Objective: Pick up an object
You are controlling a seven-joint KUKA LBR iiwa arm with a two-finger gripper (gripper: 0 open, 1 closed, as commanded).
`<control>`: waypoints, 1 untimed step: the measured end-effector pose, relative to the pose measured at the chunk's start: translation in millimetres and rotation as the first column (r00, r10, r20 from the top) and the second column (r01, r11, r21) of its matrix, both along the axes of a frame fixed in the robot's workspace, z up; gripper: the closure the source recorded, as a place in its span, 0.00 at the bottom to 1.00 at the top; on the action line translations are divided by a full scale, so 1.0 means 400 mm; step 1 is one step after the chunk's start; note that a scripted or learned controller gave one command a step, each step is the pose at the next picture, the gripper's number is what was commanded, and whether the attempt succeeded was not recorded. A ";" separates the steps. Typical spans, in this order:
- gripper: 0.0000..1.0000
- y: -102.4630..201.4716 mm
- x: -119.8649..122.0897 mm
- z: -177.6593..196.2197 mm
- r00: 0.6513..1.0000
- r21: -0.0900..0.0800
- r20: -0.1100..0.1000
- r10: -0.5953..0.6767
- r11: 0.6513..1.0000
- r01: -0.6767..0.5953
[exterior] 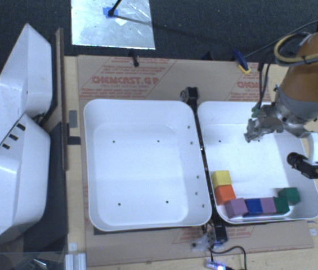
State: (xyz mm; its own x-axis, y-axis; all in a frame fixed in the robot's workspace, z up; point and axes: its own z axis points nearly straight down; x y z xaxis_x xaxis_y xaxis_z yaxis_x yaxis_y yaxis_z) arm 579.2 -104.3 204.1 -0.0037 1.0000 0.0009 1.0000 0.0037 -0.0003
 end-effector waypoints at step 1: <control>1.00 0.114 -0.028 -0.009 1.000 0.000 0.000 0.000 1.000 0.000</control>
